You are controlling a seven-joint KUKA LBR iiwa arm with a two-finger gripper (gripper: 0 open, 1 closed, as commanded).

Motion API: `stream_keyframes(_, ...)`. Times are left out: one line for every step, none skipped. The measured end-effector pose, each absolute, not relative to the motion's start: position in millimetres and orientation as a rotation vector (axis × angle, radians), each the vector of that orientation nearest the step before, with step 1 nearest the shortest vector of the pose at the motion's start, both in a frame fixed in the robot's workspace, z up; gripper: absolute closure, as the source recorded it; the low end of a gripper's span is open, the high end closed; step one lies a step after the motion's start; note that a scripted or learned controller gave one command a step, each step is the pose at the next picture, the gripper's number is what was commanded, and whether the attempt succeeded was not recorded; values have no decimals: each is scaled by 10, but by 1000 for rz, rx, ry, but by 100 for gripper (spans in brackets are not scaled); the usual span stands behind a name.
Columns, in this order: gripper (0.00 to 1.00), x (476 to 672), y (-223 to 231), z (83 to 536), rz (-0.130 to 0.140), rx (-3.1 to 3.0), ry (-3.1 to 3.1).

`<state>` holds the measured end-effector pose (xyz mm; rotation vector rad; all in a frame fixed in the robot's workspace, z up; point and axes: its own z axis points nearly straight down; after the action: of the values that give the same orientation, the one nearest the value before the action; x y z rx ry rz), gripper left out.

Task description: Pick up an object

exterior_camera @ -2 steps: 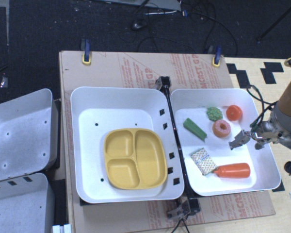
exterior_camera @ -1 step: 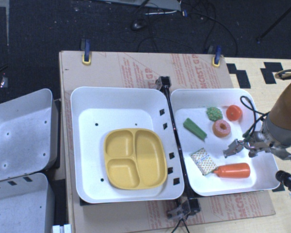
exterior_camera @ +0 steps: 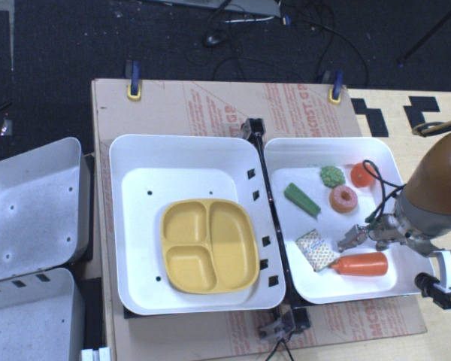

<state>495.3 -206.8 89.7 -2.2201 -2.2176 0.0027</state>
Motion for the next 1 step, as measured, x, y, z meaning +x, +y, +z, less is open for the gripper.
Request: stream_keyframes(100, 4964, -2070, 1019, 0, -2223, -2219)
